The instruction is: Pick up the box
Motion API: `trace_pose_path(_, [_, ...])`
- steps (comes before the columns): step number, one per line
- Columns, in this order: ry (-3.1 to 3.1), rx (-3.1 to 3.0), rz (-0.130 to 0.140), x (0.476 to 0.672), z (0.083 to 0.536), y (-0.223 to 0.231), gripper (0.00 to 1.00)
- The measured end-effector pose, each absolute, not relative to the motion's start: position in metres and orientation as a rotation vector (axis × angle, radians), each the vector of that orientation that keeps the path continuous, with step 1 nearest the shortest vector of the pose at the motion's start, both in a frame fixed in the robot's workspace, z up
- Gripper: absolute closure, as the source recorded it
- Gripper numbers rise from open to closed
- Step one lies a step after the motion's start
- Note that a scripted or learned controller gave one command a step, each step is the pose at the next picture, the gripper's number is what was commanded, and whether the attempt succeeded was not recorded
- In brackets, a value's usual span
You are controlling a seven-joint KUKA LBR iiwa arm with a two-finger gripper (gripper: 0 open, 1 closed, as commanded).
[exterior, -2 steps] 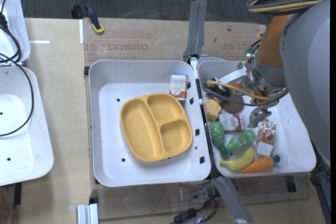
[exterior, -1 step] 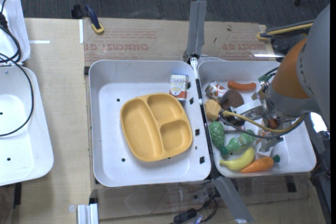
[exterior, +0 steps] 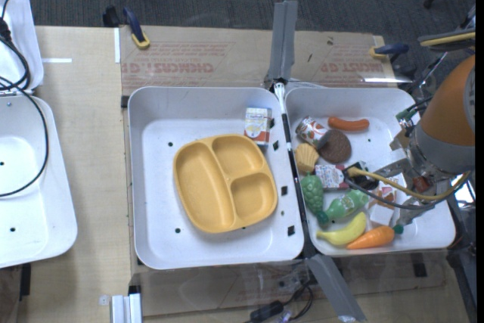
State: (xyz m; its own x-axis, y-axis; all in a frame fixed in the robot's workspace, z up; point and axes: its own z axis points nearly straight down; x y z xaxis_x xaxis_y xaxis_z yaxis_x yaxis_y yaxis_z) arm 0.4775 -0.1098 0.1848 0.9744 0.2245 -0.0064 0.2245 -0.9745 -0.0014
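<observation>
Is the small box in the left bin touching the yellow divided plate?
Touching, or at least overlapping. The camera view shows the box standing at the plate's upper right rim with no white bin floor between them, its lower edge meeting the rim.

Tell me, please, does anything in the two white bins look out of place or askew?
One thing stands out: the small white-and-red box sits alone in the left bin, at the far edge of the yellow divided plate, while the toy foods crowd the right bin. Nothing looks spilled or damaged.
</observation>
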Motion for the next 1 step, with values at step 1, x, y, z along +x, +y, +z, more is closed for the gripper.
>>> trace_pose_path(1, [-0.322, -3.126, 0.012, 0.5216, 0.2987, -0.1364, 0.0])
